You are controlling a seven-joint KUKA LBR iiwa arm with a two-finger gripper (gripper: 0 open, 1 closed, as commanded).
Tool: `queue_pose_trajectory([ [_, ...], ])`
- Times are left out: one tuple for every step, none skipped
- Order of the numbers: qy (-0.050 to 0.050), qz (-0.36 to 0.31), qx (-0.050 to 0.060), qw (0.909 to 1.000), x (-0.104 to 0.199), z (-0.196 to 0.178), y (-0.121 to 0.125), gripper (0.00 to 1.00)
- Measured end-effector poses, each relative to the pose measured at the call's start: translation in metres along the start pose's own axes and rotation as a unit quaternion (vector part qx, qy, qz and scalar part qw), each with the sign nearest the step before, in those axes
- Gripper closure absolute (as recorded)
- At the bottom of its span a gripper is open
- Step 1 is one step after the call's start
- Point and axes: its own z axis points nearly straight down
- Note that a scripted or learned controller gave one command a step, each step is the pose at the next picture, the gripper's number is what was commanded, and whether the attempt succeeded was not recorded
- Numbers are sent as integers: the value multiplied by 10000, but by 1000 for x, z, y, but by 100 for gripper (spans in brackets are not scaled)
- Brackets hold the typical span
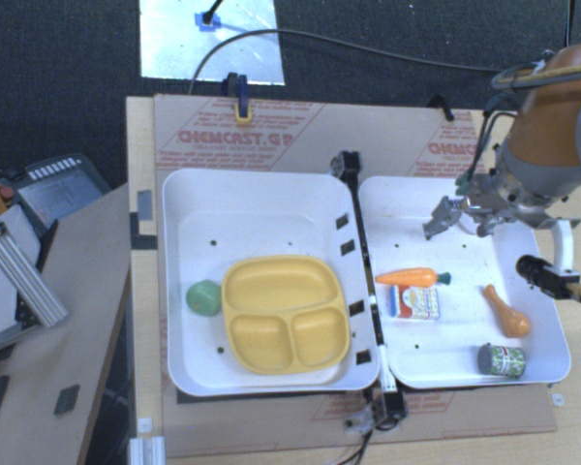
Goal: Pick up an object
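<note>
Arm: reaching in from the right, wrist hanging above the right bin point(562, 356).
Gripper point(443, 223): hovering, fingers spread, gripping nothing.
Carrot point(407, 278): lying mid-bin, below the gripper, beside a small carton point(413, 303).

We are seeing a grey arm point(562, 158) carrying a broad orange band point(560, 114) above its wrist. Thin dark cables are running along the housing. At the end, a metallic grey two-finger gripper point(443, 218) is showing angular, dull-finished fingers.
</note>
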Motion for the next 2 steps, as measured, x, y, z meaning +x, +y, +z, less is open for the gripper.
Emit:
queue_pose_trajectory([
  [-8,-11,-65,10000,0,-7,3,0],
  [-7,-1,-50,10000,-4,49,12,0],
])
